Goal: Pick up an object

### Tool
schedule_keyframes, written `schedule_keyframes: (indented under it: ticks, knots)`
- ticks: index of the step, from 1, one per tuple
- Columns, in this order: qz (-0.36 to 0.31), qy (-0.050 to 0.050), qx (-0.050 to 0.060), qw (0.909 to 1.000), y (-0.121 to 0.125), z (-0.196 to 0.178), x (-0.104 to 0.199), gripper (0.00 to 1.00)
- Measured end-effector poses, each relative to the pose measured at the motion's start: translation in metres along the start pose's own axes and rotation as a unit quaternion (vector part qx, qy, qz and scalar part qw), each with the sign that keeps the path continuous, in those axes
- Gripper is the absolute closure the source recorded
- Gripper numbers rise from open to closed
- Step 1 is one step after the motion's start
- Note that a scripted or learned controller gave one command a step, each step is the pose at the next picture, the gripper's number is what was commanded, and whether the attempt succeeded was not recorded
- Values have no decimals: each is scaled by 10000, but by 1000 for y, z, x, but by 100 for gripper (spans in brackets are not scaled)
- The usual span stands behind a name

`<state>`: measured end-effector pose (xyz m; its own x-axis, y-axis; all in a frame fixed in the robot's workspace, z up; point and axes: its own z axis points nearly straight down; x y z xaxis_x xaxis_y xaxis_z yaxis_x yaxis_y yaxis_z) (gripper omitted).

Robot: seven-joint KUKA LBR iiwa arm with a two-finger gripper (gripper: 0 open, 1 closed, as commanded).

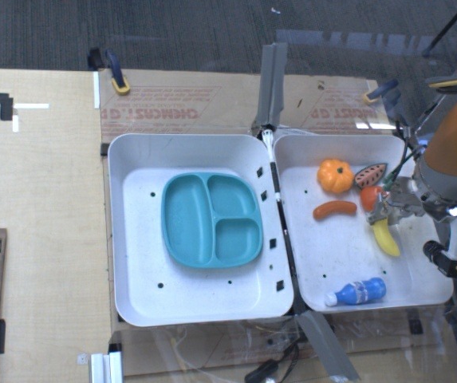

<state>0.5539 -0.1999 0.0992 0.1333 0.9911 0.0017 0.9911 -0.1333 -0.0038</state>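
A: What lies in the left bin [124, 238]?
B: A teal divided plate [211, 219].
A: And the right bin [308, 294]?
B: An orange pumpkin [335, 175] at twelve o'clock, a sausage [334, 209] below it, a blue bottle [359, 292] at six, a curved yellow banana [386, 238] at three.
A: The gripper [386, 211]?
B: Just above the banana; jaws, cannot tell.
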Motion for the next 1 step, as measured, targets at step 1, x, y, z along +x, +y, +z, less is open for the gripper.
schedule_keyframes:
  ticks: [1]
  knots:
    - [616, -16, -17, 9981, 48, -64, 66, 100]
